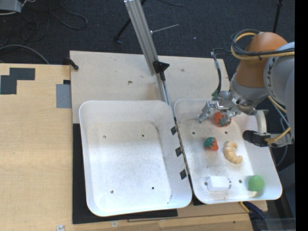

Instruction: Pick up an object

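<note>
My gripper [215, 115] hangs over the back of the right bin [272, 189], under the grey arm with its orange band. A red and orange object with a green patch [223, 120] sits right at the gripper, partly covered by it. I cannot tell whether it is gripped or just lying beneath. Further forward in the same bin lie a small red toy with a green top [210, 143], a beige croissant-shaped toy [233, 152], a white block [217, 183] and a green ball [255, 183].
The left bin [86, 129] stands beside the right one, with black clips along the shared edge. A slanted metal rail [144, 37] rises behind the bins. Cables hang at the arm's wrist on the right.
</note>
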Controlling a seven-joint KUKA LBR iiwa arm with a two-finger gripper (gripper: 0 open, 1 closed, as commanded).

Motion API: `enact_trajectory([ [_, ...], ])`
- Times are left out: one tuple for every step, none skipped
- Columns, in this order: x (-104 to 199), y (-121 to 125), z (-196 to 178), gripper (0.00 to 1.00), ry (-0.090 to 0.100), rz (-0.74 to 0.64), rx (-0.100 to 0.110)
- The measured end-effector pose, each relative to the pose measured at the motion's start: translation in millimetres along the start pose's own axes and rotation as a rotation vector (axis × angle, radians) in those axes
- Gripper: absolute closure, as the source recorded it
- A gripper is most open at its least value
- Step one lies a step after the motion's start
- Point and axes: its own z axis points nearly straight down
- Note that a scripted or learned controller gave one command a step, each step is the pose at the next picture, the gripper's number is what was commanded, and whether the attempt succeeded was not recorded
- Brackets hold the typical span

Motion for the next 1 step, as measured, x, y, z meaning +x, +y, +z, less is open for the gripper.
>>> enact_trajectory([
  [-6.4,-5.5,60.6,0.00,0.000,0.001,0.002],
])
